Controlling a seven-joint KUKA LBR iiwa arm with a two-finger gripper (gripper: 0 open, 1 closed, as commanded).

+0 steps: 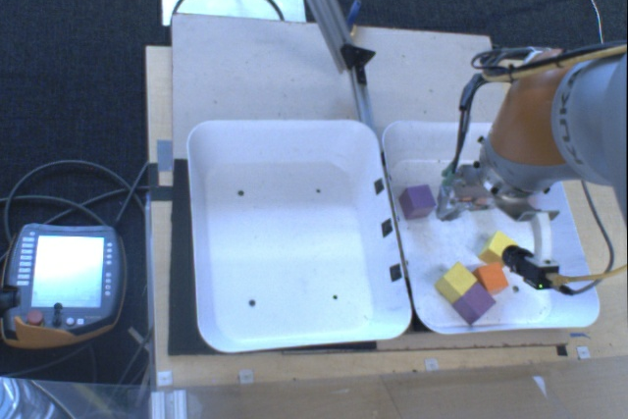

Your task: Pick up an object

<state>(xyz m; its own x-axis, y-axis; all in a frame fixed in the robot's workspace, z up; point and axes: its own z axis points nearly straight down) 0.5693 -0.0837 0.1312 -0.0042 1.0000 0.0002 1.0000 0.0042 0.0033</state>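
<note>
Grey arm (579, 128) with its orange band hangs over the right bin (432, 144); whether its pincer (454, 201) is wide or narrow I cannot tell. Dark carpet (78, 34) surrounds the pale surface (275, 64) bearing both bins. A pendant (64, 282) lies on the left. Just beside the pincer sits a purple cube (417, 201); yellow (456, 281), orange (493, 278) and purple (475, 302) blocks cluster nearer.

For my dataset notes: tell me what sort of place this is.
Probably a robotics lab test bench. A grey arm with an orange band reaches over two shallow white plastic bins, small coloured blocks lie in the right bin, and a handheld control pendant with a screen sits alongside.
</note>
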